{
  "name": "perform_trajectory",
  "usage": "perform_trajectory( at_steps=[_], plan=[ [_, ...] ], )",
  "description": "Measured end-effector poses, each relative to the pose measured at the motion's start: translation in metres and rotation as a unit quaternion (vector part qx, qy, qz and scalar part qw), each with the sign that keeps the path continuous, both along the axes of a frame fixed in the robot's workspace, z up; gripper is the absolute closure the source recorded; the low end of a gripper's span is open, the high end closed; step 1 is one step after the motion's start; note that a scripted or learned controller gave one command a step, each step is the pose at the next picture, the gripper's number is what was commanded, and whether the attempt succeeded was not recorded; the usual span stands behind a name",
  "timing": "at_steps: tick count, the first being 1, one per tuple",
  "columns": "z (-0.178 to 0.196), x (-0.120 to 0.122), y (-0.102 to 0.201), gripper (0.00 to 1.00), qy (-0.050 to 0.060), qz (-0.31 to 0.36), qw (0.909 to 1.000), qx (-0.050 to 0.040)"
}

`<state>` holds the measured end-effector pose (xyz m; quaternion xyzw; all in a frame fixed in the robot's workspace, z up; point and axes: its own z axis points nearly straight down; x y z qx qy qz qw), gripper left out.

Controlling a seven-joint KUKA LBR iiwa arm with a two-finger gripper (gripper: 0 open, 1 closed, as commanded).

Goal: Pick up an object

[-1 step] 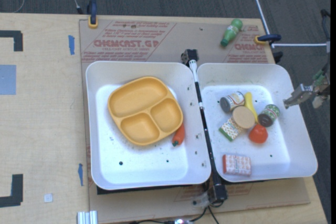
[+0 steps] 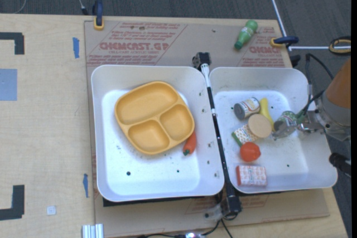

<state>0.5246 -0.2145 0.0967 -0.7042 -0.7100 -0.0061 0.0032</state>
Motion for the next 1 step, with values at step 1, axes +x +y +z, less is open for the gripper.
perform_trajectory(
  at_steps=[1],
  plan=[
    [-0.0072, -0.0382, 0.0372, 0.0, -0.006, -0.004, 0.9999, -0.011]
  ],
)
